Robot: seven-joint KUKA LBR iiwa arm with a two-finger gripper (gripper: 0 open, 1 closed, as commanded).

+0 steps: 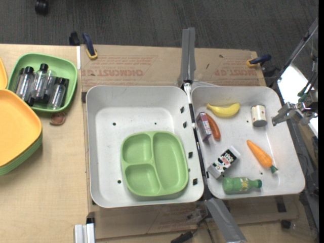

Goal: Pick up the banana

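Observation:
The yellow banana (pixel 223 109) lies flat in the back left part of the right white bin (pixel 291 151), curved side towards me. What looks like my gripper (pixel 289 113) is at the right rim of that bin, well to the right of the banana and apart from it. Nothing is seen in its hold.
The right bin also holds a small silver can (pixel 258 115), a carrot (pixel 260 154), a green bottle (pixel 241 185), a black-and-white box (pixel 224 162) and a red sausage with a purple packet (pixel 207 126). A green divided plate (pixel 154 163) sits in the left bin (pixel 101 135).

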